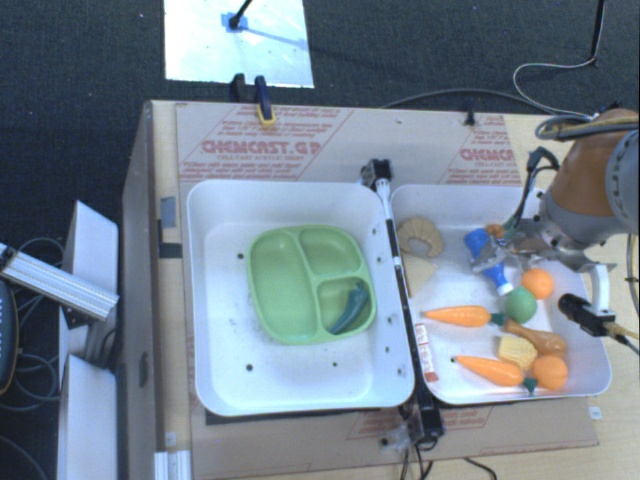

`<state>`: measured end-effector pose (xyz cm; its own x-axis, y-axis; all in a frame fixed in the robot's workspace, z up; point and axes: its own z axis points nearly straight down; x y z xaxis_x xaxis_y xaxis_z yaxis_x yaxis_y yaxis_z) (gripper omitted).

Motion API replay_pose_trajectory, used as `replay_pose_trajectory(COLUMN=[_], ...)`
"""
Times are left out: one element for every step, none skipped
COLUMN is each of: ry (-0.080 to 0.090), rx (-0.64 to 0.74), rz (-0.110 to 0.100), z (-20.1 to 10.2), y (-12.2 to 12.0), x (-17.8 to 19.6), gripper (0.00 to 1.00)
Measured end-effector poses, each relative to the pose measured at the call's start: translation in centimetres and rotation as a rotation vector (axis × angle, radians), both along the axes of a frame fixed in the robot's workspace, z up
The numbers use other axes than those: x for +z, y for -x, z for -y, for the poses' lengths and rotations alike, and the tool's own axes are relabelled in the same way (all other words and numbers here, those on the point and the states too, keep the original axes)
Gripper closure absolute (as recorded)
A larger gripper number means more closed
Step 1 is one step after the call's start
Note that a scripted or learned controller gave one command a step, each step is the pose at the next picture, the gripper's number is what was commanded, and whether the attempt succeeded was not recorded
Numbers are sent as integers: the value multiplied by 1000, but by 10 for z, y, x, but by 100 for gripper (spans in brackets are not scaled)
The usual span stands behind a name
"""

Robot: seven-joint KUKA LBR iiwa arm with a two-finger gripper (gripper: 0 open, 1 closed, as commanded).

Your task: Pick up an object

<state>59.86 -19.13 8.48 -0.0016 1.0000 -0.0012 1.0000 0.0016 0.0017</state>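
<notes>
Bench (300, 138): brown board surface bearing two shallow white bins side by side

Left bin (225, 368): holds a green divided plate (300, 283); a dark teal curved item (350, 310) lies in the plate's lower right compartment

Right bin (440, 383): holds a tan rounded piece (420, 238) near the upper left corner; a blue object (478, 240) just right of it; a small blue and white piece (500, 280); a green ball (520, 304); an orange ball (538, 284) beside the green one; two carrots, one mid-bin (458, 316), one lower (490, 370); a yellow block (517, 350); a brown drumstick shape (545, 340); a second orange ball (550, 372) at the lower right

Arm (600, 188): grey with an orange band, enters from the right above the right bin

Gripper (497, 258): low over the blue items; cannot tell whether it is spread or closed, nor whether it has hold of anything
</notes>
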Motion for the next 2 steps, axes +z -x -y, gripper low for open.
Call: replay_pose_trajectory(ry=[0, -1], rx=[2, 3], rz=[3, 4], z=[0, -77], y=[-1, -18], x=[11, 130], gripper=[100, 100])
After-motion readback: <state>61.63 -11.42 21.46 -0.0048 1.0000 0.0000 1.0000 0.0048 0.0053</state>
